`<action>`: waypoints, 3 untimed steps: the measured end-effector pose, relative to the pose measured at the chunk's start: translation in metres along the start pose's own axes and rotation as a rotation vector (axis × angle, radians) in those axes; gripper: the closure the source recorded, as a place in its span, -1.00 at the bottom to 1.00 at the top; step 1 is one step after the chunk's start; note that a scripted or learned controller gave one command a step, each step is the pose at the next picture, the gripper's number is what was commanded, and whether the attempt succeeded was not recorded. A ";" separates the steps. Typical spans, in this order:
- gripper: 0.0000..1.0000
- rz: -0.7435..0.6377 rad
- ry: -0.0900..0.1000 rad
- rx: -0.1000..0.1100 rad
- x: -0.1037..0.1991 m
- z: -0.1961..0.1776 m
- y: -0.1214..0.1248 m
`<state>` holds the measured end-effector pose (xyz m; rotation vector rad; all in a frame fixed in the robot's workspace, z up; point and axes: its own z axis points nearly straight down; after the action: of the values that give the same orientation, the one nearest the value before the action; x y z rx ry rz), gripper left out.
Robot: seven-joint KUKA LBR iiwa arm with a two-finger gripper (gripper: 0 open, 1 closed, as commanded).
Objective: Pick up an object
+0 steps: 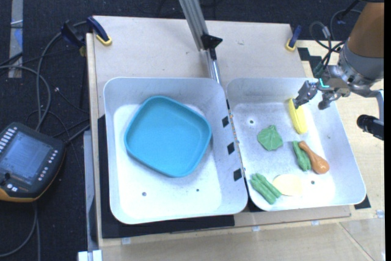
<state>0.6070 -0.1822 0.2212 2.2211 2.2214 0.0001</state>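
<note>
From my remote station, I see the two-finger gripper (316,96) hovering with fingers spread and grasping nothing, over the far edge of the right white bin (348,150), just above the yellow banana-shaped toy (298,118). The left white bin (116,131) holds a blue square plastic plate (168,136).

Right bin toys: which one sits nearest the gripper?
The yellow banana-shaped piece, lying just below the gripper at the bin's top right. The green leaf, the green pods and the orange piece lie further down the bin.
</note>
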 end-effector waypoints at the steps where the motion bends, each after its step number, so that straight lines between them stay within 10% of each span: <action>1: -1.00 0.000 0.000 0.000 0.000 0.000 0.000; 3: -1.00 0.000 0.001 0.004 -0.005 0.086 -0.003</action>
<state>0.6038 -0.1869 0.1353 2.2238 2.2238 -0.0035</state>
